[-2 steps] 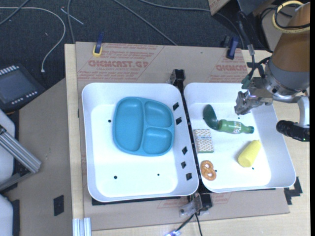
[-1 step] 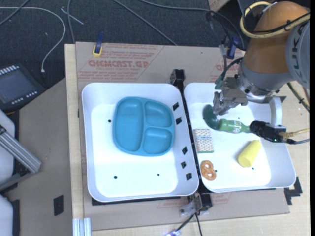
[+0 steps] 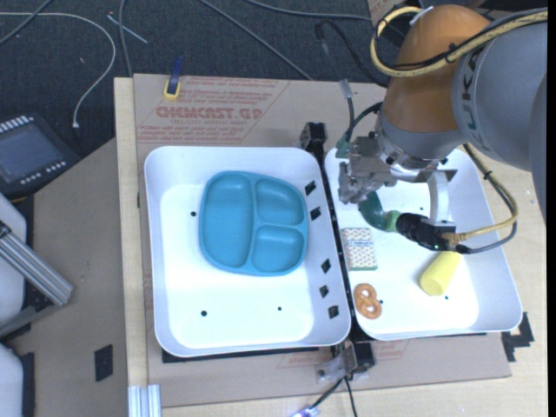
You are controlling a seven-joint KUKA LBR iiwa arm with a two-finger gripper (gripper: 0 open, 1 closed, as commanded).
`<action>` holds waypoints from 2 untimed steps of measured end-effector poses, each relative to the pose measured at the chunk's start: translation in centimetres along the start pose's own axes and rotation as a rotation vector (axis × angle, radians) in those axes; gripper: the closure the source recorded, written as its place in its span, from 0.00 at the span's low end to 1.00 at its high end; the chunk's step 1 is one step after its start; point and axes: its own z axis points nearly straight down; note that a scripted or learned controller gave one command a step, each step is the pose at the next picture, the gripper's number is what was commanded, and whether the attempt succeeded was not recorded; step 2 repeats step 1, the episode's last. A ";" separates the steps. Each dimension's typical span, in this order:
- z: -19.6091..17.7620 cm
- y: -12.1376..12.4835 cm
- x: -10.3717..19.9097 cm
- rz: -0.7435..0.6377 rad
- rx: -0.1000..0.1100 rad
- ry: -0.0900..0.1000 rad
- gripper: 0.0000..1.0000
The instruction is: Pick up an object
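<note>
The right bin [image 3: 486,307] holds several small things. A yellow cylinder [image 3: 439,273] lies toward its right. An orange pretzel-shaped piece [image 3: 367,301] rests near the front left corner. Just behind the pretzel lies a small speckled white packet [image 3: 358,248]. A teal object [image 3: 376,210] sits partly under the arm's wrist. My gripper [image 3: 354,189] hangs over the left part of this bin, directly above or against the teal object. The wrist hides the fingertips.
The left bin [image 3: 174,320] holds a blue divided plate [image 3: 253,222]. A black divider with clips [image 3: 323,233] runs between the bins. A yellow cable and black plug [image 3: 426,231] hang from the arm over the right bin. Cardboard [image 3: 217,111] lies behind.
</note>
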 end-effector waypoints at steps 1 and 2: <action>-0.5 0.7 5.8 -0.001 -0.006 0.000 1.00; -0.5 0.7 5.8 -0.001 -0.006 0.000 1.00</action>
